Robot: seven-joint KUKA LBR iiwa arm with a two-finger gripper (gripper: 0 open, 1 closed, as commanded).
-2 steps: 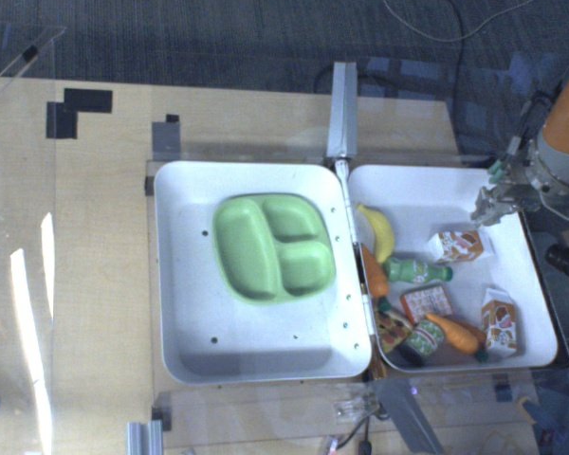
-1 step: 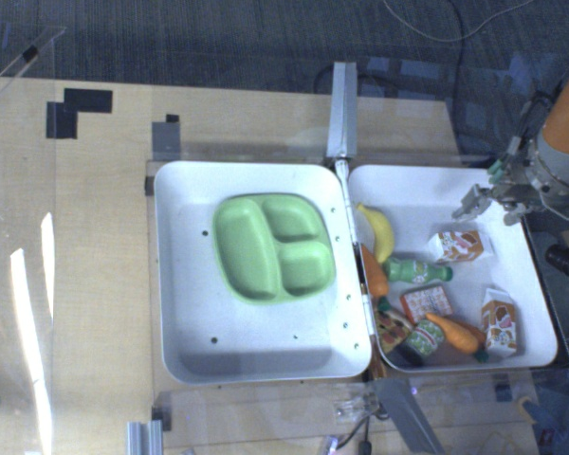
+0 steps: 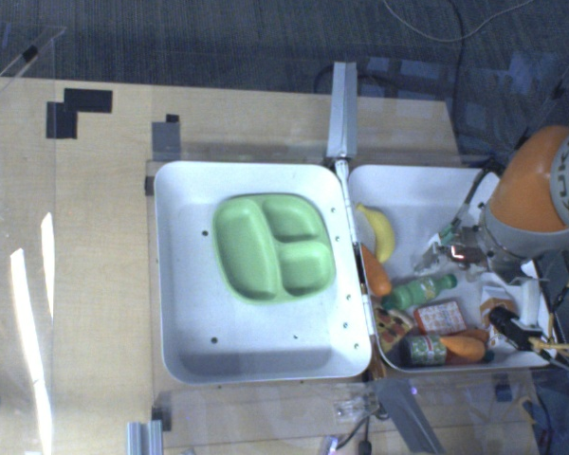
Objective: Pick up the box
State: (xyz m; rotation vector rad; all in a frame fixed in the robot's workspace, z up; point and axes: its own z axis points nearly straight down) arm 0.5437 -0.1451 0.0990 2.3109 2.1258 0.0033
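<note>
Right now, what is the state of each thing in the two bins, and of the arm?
Green tray: flat, right way up, in left bin.
Banana: lying in right bin.
Bottle: on its side.
Box: lying flat among the clutter, not held.
Arm: over right bin.

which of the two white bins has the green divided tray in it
The left bin. It holds the green tray; the right bin holds the food items.
</note>
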